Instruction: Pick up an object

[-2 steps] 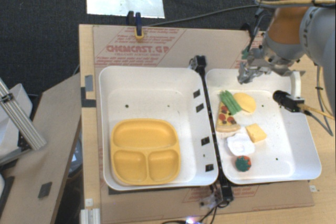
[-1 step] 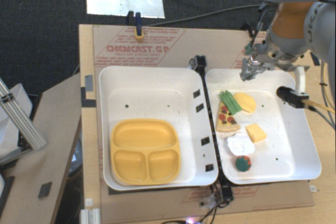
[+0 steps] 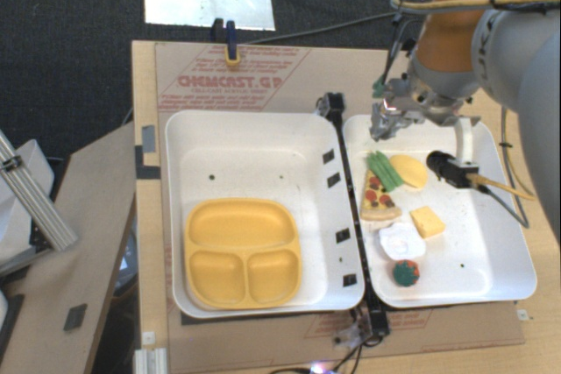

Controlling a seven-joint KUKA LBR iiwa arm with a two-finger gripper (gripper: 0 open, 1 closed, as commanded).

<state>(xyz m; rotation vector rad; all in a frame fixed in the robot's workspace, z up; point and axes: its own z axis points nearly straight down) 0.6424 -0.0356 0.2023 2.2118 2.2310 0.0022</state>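
Note:
My gripper point(image 3: 384, 125) hangs over the far left corner of the right bin point(image 3: 500, 263), with nothing seen between its fingers. Just in front of it lie a green bean pod point(image 3: 383, 168) and a yellow oval piece point(image 3: 410, 172), side by side. A pizza slice point(image 3: 379, 199) lies nearer the front along the bin's left wall. A yellow cheese block point(image 3: 427, 222), a white lump point(image 3: 401, 241) and a green and red ball point(image 3: 405, 273) sit further forward.
The left bin point(image 3: 228, 144) holds a yellow divided tray point(image 3: 244, 252) in its front half. A ridge with black clips point(image 3: 342, 188) separates the two bins. Cardboard point(image 3: 237, 74) lies behind the bins.

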